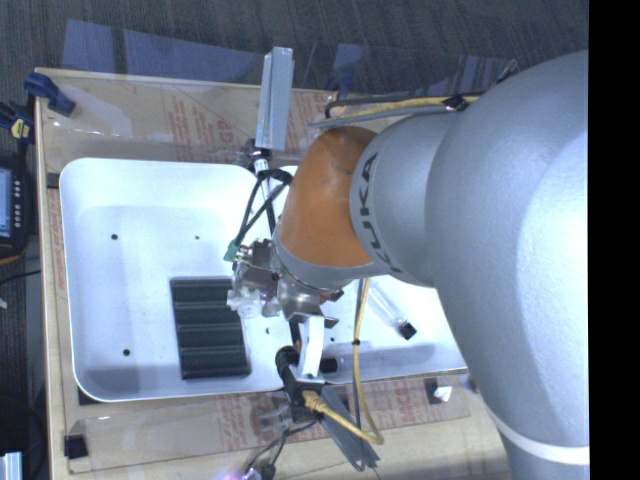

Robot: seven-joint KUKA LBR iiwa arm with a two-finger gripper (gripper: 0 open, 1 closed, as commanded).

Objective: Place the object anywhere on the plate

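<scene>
We see one dark ribbed slab (pixel 208 326) lying flat in the left bin (pixel 90 268), near side, its long axis running near to far. One clear tube (pixel 385 313) with a black cap slants in the right bin (pixel 425 356). The gripper (pixel 255 290) sits just right of the slab; released or clenched, we cannot tell

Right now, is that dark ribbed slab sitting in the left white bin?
Yes, the dark ribbed slab lies flat on the floor of the left bin, near its front edge, beside the arm's wrist.
</scene>
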